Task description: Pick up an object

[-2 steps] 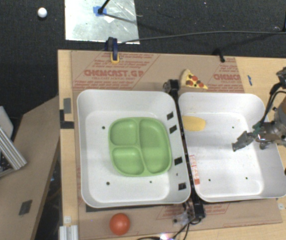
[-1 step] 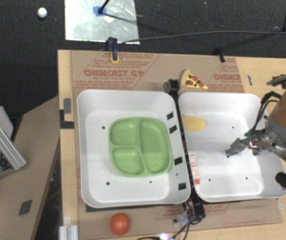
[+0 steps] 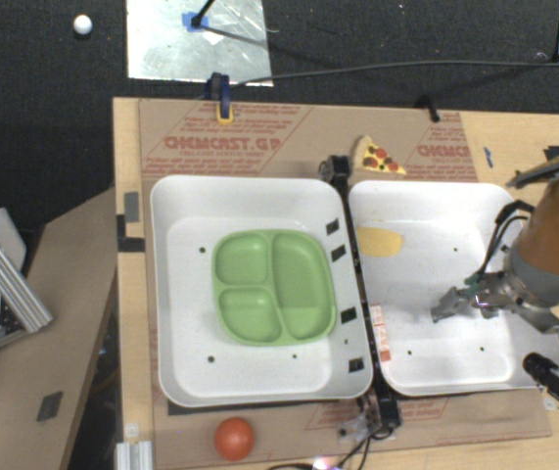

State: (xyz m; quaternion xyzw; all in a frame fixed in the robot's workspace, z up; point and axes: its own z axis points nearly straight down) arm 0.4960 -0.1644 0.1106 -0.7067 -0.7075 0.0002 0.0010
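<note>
My gripper [image 3: 449, 306] hangs low over the floor of the right bin [image 3: 426, 360], near its middle, on the grey arm with the orange band [image 3: 558, 233] coming in from the right. A flat yellow piece [image 3: 380, 241] lies in the same bin, up and to the left of the gripper and apart from it. The left bin [image 3: 176, 262] holds a green divided plate [image 3: 274, 287]. I see nothing held in the gripper.
A toy pizza slice [image 3: 379, 157] lies on the cardboard behind the right bin. A red ball [image 3: 234, 438] sits in front of the left bin. Black clips line the wall between the bins. A foil sheet [image 3: 199, 27] and a small white ball [image 3: 83, 24] lie far back.
</note>
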